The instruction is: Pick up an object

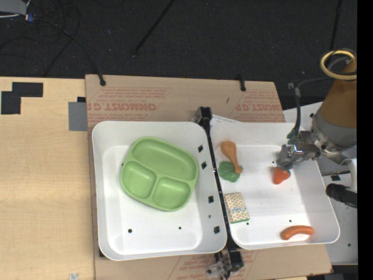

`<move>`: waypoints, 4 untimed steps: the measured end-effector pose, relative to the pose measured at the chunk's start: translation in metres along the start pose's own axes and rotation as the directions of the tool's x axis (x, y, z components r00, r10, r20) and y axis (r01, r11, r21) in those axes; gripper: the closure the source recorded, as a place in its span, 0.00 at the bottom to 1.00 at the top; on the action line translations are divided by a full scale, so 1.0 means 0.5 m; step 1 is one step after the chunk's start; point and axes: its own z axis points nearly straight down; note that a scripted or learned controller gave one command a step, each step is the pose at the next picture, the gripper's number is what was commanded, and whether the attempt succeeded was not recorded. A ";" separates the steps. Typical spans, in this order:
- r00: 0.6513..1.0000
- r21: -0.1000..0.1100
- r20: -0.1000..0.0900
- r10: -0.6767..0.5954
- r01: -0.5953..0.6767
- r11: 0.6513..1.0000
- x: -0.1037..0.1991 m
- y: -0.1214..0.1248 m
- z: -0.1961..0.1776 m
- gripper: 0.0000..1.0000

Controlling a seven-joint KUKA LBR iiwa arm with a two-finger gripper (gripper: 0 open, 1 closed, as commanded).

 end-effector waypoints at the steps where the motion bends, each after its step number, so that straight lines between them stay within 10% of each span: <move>1: 1.000 -0.003 0.001 0.000 0.000 1.000 -0.010 0.002 -0.126 1.00; 4: 1.000 0.003 -0.001 -0.004 0.004 1.000 0.282 0.074 -0.085 1.00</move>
